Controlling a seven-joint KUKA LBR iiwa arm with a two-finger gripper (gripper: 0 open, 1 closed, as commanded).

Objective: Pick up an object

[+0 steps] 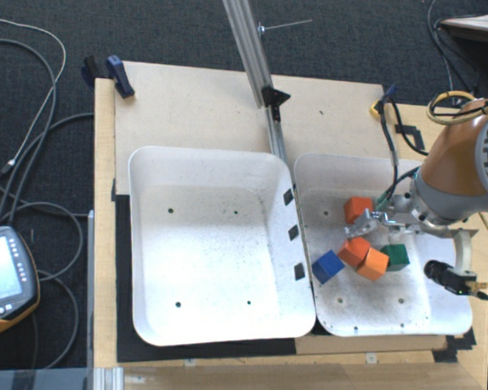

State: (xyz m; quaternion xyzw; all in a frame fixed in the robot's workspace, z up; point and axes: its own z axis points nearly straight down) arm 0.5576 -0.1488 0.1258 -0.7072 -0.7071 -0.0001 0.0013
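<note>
In the middle of the right shallow white plastic bin (335, 317), the metal two-finger gripper (363, 229) sits low among small blocks: two orange cubes (358, 209) (365, 258), a blue cube (327, 266) and a green cube (397, 256). How its grip stands, I cannot tell.

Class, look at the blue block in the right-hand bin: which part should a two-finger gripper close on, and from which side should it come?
Probably from straight above, closing on the blue block's two side faces that run toward the bin's front and back. It lies tilted at the left edge of the cluster, with an orange block close on its right, so its left and front sides look most open for the fingers.
</note>
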